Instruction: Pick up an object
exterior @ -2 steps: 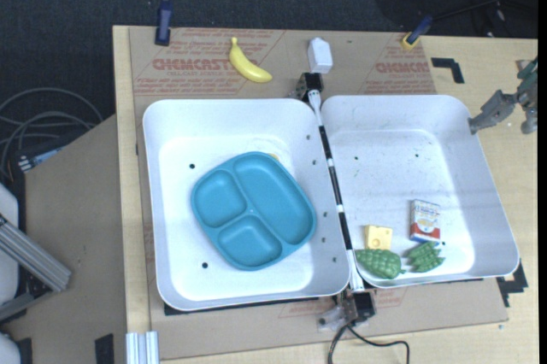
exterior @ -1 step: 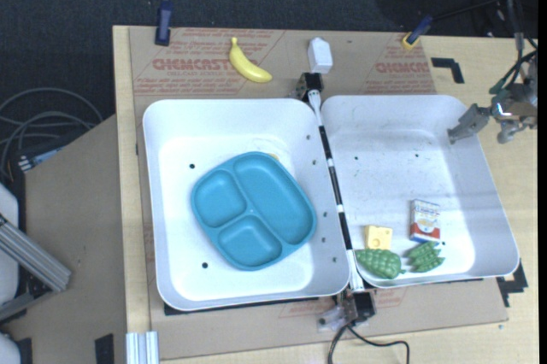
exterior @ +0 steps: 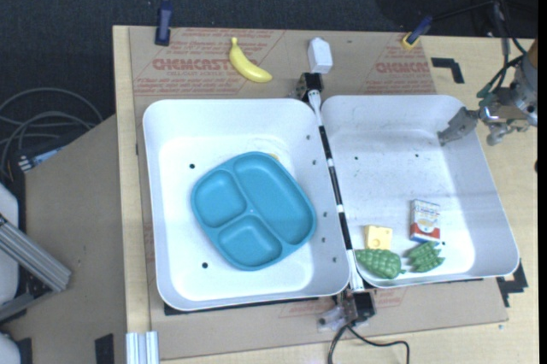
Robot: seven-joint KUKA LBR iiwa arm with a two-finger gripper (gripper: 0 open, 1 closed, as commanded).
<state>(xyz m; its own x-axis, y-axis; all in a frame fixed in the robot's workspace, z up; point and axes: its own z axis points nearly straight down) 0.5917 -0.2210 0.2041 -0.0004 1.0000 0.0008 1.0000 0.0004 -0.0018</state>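
Observation:
The right bin [exterior: 402, 140] holds several small objects near its front edge: a red, white and blue carton [exterior: 425, 220], a yellow block [exterior: 379, 236], a bumpy green lump [exterior: 379, 262] and a leafy green toy [exterior: 424, 256]. My gripper [exterior: 472, 128] hangs over the bin's far right corner, well behind those objects, and nothing shows in it. The arm comes in from the right edge of the view. A blue divided plate [exterior: 250, 208] lies in the left bin [exterior: 171, 149].
A yellow banana [exterior: 248, 63] and a small white object [exterior: 320, 55] lie on the bench behind the bins. Clips sit at the back edge [exterior: 163, 22] [exterior: 416, 33]. Cables trail at the left [exterior: 43, 132].

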